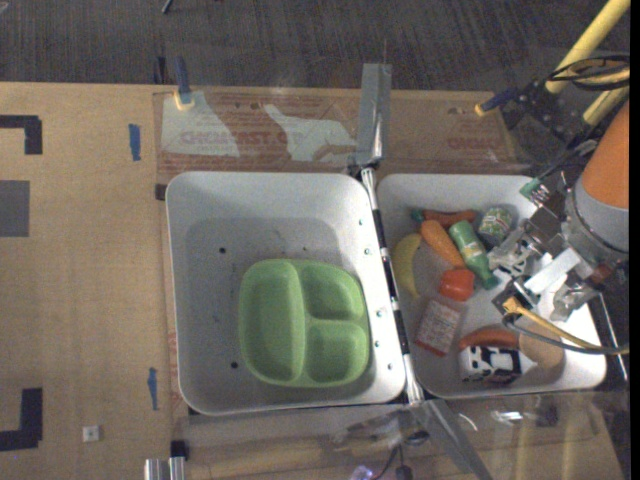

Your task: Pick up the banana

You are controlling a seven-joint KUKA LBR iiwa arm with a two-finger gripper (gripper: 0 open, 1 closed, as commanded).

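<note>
The yellow banana [405, 264] lies curved along the left wall of the right bin [590, 373], close to the divider between the bins. My gripper [517, 273] hangs over the right half of that bin, well to the right of the banana and apart from it. An orange carrot [440, 240] and a green bottle [470, 252] lie between the banana and the gripper.
The right bin also holds a small bottle with a red cap [444, 314], a green packet [496, 222], a hot dog [492, 338] and a black-and-white toy [492, 364]. A green divided plate [303, 322] sits in the left bin [200, 268]. Cables trail at my wrist.
</note>
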